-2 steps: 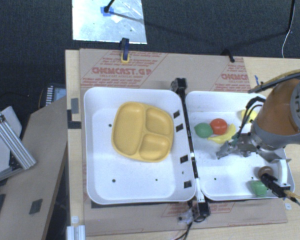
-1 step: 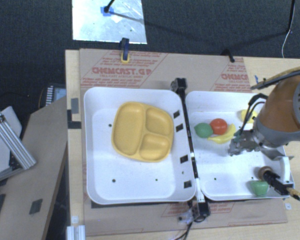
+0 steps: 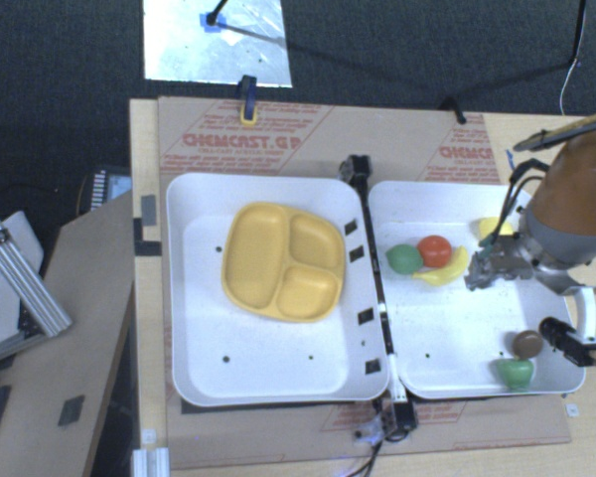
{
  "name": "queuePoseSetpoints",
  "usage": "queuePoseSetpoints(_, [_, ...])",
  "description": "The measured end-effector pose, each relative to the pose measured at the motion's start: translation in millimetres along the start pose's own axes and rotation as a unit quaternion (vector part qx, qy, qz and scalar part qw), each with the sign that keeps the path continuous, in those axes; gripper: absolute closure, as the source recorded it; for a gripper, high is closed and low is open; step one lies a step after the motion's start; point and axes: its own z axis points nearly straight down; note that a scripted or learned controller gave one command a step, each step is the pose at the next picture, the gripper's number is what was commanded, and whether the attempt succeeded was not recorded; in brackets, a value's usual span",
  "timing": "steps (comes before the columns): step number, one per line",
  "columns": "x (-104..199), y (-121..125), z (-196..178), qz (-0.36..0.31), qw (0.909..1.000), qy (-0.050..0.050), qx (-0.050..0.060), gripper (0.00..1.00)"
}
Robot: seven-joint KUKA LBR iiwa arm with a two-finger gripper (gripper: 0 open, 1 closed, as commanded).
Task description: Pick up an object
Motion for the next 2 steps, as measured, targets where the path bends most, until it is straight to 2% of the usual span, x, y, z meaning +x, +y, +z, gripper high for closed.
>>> queuePoseSetpoints(1, [8,1,-60,0.000,1.0000,0.000,-0.001,1.00])
queuePoseSetpoints(2, [12,1,-105,0.000,1.0000,0.000,0.000,1.00])
